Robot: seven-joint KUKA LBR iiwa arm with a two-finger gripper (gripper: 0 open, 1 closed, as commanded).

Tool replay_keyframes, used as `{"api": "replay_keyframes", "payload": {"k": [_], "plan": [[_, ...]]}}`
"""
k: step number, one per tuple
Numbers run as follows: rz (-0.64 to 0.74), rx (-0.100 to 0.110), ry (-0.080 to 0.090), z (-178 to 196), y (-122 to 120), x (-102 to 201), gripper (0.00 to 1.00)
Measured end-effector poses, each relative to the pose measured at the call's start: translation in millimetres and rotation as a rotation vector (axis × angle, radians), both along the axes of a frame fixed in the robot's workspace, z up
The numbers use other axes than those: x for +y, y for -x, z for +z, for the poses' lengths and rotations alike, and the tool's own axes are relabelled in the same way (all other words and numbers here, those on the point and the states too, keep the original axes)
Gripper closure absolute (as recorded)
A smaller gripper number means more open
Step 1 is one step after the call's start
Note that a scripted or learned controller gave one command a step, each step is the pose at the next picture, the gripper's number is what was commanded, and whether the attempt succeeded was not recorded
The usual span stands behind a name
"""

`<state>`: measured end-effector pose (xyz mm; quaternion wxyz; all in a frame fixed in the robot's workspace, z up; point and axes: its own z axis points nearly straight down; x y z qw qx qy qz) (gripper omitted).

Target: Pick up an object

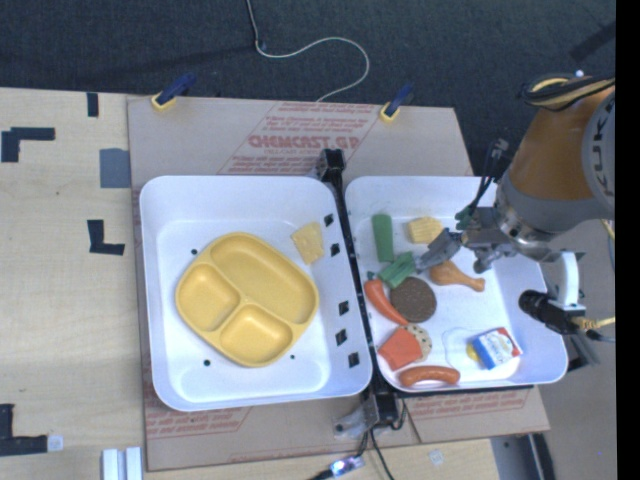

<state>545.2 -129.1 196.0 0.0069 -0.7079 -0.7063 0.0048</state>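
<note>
My gripper [463, 255] hangs over the right bin [540, 368], just above a tan chicken drumstick [459, 277]. Its two grey fingers [437, 253] are spread apart, one on each side of the drumstick's upper end, with nothing held between them. Close by to the left lie a brown round patty [412, 298], a green piece [396, 268], a green cylinder [383, 236] and a yellow cheese block [424, 230].
The right bin also holds an orange carrot [380, 301], a red-and-white piece [405, 346], a sausage [430, 375] and a blue-and-white carton [494, 348]. In the left bin [160, 208] are a yellow divided plate [247, 296] and a cheese wedge [308, 241].
</note>
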Motion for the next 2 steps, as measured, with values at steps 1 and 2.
{"api": "replay_keyframes", "payload": {"k": [1, 2], "plan": [[0.004, -0.014, 0.002, 7.9, -3.0, 0.2, 0.00], [0.003, -0.012, 0.003, -44.1, -11.8, -3.4, 0.00]]}}
